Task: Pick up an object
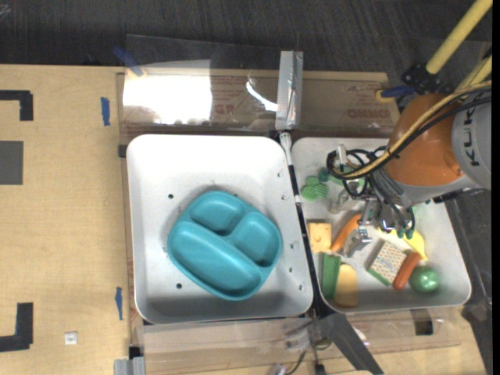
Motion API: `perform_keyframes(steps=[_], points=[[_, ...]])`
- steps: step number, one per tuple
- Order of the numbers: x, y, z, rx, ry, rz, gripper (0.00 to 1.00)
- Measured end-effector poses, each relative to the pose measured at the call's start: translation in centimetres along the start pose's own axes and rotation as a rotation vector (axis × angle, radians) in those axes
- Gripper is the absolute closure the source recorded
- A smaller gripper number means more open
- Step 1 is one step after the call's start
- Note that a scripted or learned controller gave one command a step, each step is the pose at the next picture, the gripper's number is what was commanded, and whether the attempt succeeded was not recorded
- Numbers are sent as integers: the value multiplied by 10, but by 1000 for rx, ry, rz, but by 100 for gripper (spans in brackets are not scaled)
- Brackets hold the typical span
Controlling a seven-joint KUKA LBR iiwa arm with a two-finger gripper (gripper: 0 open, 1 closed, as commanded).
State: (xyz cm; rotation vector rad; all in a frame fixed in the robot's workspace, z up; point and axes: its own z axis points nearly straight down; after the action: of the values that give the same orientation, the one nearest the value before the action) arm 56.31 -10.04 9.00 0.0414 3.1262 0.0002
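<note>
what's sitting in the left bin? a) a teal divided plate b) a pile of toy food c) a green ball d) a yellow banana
a: the left bin holds a teal divided plate with three compartments, while the small toy food pieces lie in the right bin, where the gripper reaches down among them.
</note>
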Motion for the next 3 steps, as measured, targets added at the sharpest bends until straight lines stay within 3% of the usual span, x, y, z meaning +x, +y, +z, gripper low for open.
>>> perform_keyframes(steps=[1, 2, 3], points=[[8, -6, 0, 1, -1, -105, 0], [33, -2, -1, 2, -2, -123, 0], [29, -1, -14, 4, -14, -125, 100]])
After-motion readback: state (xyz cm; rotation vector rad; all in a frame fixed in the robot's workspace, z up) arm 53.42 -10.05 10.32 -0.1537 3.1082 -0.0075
